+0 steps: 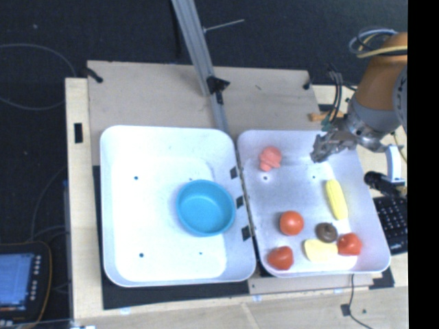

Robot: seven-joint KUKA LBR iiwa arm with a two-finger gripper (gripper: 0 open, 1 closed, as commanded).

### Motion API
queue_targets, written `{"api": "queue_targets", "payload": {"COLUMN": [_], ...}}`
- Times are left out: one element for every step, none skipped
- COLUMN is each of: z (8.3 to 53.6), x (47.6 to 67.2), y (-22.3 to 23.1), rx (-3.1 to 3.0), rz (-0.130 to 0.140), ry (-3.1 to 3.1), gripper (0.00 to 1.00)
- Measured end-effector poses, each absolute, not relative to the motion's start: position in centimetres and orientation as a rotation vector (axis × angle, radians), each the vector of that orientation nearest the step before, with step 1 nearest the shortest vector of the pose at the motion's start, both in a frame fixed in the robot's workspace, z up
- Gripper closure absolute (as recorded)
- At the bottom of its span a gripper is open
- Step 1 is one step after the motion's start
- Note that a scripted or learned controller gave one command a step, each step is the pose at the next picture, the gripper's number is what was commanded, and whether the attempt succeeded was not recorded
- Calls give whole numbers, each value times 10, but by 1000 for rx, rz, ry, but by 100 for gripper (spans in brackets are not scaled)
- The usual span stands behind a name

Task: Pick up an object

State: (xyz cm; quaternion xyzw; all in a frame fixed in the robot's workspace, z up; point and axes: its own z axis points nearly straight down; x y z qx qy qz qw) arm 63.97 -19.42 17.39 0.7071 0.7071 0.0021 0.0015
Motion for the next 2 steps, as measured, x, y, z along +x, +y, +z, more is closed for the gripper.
{"api": "queue_targets", "payload": {"z": [242,242], "x": [640,641], "y": [-194,-195], "rx": [2212,2211], "rz": [10,4], "ry": [2222,2226], "gripper": [100,100]}}
